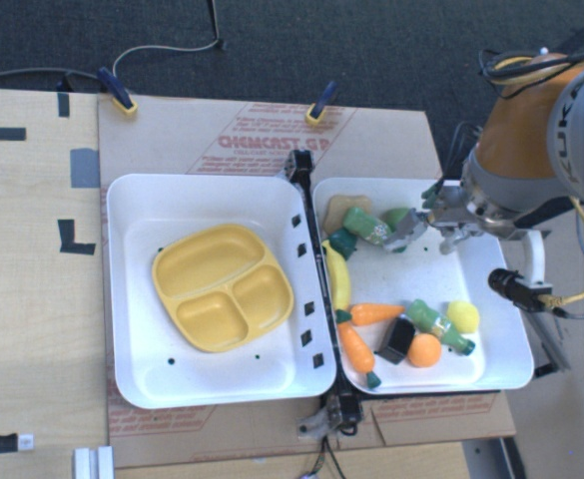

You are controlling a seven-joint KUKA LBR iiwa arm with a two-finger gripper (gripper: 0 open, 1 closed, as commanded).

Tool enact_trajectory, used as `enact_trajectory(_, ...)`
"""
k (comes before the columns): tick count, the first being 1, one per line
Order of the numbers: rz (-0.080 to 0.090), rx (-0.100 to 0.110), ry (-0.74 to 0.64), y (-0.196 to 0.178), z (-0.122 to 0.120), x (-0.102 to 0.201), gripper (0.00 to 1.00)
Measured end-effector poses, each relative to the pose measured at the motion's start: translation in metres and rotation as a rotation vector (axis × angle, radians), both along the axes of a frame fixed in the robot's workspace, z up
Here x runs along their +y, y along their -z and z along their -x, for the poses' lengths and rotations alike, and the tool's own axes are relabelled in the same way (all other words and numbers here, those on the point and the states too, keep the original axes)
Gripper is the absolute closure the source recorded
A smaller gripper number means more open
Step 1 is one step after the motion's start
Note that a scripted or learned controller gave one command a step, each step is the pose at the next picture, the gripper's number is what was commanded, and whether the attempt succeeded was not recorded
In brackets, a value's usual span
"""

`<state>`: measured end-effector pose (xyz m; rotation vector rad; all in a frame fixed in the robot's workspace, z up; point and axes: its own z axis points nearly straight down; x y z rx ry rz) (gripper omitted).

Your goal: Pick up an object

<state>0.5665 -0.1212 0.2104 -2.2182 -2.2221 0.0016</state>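
My gripper (429,234) hangs over the back part of the right bin (506,362), its fingers spread with only white bin floor between them. Just left of it lie a green bottle (366,227) and a small green piece (396,217), beside a tan piece (342,208). A banana (339,277) lies along the bin's left wall. Nearer the front are two carrots (376,314) (354,348), a black block (396,339), an orange ball (424,351), a second green bottle (433,322) and a lemon (462,315).
The left bin (132,297) holds a yellow divided plate (223,285). A black divider (308,257) runs between the bins. The arm's orange band (526,128) and a black cable fitting (511,285) stand over the right bin's right edge.
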Motion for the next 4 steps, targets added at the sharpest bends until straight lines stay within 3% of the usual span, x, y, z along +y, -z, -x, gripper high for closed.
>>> enact_trajectory(1, 0.000, -0.001, 0.001, 0.112, -0.041, 0.021, 0.00)
enact_trajectory(2, 0.002, -0.005, -0.001, 0.125, -0.103, -0.001, 0.00)
enact_trajectory(3, 0.001, -0.003, 0.000, 0.125, -0.102, 0.027, 0.00)
enact_trajectory(4, 0.002, -0.004, 0.001, 0.125, -0.083, 0.016, 0.00)
